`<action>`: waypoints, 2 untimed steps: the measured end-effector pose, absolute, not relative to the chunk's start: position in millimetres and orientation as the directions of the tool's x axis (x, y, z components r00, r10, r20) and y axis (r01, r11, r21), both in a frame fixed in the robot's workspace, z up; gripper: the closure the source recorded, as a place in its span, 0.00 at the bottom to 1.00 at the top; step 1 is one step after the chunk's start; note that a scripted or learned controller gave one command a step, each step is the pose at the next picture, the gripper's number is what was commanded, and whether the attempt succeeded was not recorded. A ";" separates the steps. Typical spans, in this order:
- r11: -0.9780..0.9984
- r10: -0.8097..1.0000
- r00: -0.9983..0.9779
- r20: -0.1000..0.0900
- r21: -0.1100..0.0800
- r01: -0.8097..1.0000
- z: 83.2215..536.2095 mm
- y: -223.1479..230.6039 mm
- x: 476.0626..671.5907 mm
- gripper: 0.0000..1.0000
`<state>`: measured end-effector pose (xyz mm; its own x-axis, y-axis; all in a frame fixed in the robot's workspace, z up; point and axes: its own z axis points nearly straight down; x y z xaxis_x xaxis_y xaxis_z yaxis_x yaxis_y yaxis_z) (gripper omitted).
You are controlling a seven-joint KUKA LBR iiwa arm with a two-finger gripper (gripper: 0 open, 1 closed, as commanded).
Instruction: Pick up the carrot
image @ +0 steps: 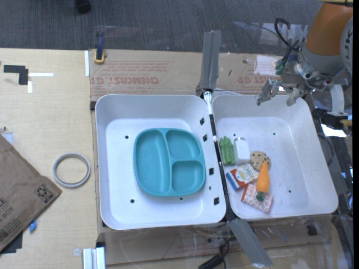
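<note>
Grey carpet floor (pixel 157 10) beyond wooden bench (pixel 45 128)

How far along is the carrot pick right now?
Nothing looks done yet: the carrot lies in the right bin, near its front, resting partly on a snack packet beside a cookie. In hand: the gripper is open above the bin's far edge, apart from the carrot, with nothing between its fingers. Left: move over the carrot, descend, close, lift.

Orange carrot (pixel 262 176) with green top. Teal divided plate (pixel 169 162) in white left bin (pixel 112 150). Right bin (pixel 297 144) white too. Green pods (pixel 226 150), white bottle (pixel 241 148), tan cookie (pixel 259 159) with dark speckles, red-white packet (pixel 242 176). Arm's band (pixel 331 24) orange. Tape ring (pixel 72 169) grey.
</note>
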<state>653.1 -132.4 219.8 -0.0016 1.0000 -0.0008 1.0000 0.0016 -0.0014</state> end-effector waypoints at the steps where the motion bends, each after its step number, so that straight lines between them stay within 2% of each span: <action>1: -0.136 0.991 0.136 0.000 -0.003 0.991 188.7 -135.9 575.3 0.00; 2: 0.003 1.000 -0.003 0.001 0.002 1.000 94.9 -108.9 493.8 0.00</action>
